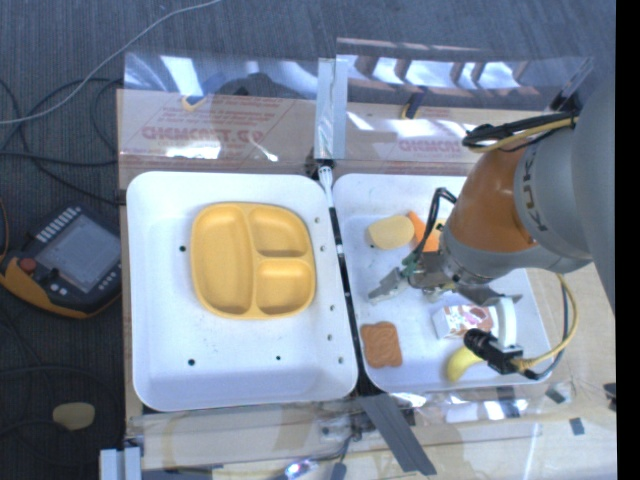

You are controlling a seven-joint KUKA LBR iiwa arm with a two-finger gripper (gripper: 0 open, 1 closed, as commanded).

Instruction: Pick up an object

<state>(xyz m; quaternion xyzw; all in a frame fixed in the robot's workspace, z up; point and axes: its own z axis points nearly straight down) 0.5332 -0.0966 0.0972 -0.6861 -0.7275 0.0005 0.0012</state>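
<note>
Claw (400,280) low in right bin (355,268), fingers look apart, nothing between them. Pale bun-like item (390,232) just at its 12 o'clock, brown cracker (381,344) at 6. Wrist hides most of an orange piece (419,225). Printed packet (466,319) unreadable; yellow item (459,364) half covered. Yellow divided tray (252,259) in left bin (160,298)

A robot lab: teach pendant (62,263), loose cables (120,28), carpet floor (60,88).

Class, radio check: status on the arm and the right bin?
End effector low in right bin, nothing visibly gripped. Brown cookie nearby, untouched. Yellow divided plate sits in left bin.
</note>
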